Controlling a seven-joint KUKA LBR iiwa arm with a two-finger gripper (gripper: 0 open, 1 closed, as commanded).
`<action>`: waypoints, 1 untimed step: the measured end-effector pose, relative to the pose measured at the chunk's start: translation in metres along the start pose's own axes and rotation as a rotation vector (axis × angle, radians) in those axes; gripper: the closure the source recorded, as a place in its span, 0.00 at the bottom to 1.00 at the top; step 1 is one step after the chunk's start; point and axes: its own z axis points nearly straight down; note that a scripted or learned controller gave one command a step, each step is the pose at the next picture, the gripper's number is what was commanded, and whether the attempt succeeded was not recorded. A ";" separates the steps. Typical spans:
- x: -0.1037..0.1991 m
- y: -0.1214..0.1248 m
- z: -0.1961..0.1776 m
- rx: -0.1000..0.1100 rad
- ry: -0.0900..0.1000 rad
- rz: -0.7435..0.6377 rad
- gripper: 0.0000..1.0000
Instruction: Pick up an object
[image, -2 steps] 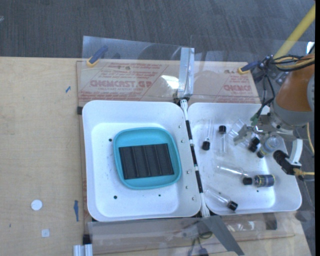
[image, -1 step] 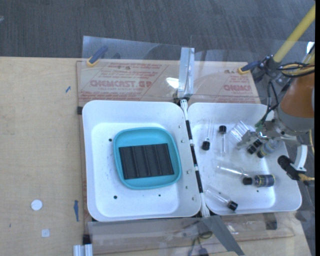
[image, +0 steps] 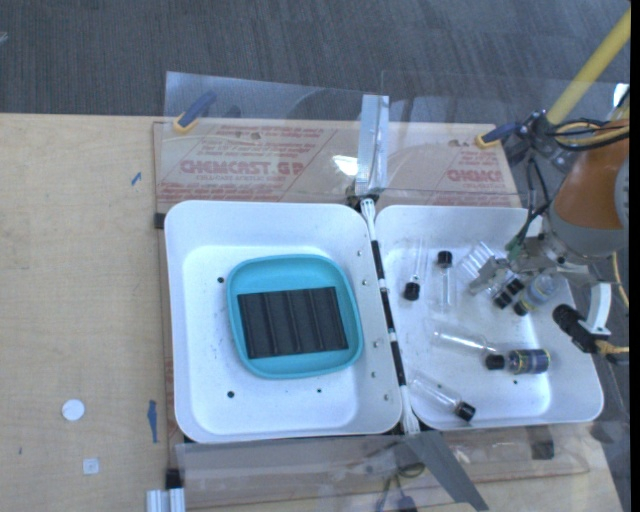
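Observation:
The right bin (image: 570, 400) holds several small clear vials with black caps. One vial (image: 519, 361) with a dark cap lies near the bin's right middle. Another clear vial (image: 446, 399) lies at the front, and a thin clear tube (image: 459, 342) sits between them. A loose black cap (image: 411, 291) rests near the bin's left wall, with a small capped vial (image: 444, 259) behind it. My gripper (image: 499, 279) is low over the back right of this bin, among a few small dark-capped pieces (image: 514, 295). The wrist hides what lies directly under it.
The left bin (image: 200, 330) carries a teal tray (image: 293, 315) with a dark ribbed insert. A divider rail (image: 385, 310) runs between the bins. A clear panel (image: 270, 150) stands behind them. The arm's orange band (image: 590, 190) and its cables hang over the right bin's back right corner.

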 end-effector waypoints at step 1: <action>-0.002 0.000 -0.010 -0.003 -0.005 0.002 1.00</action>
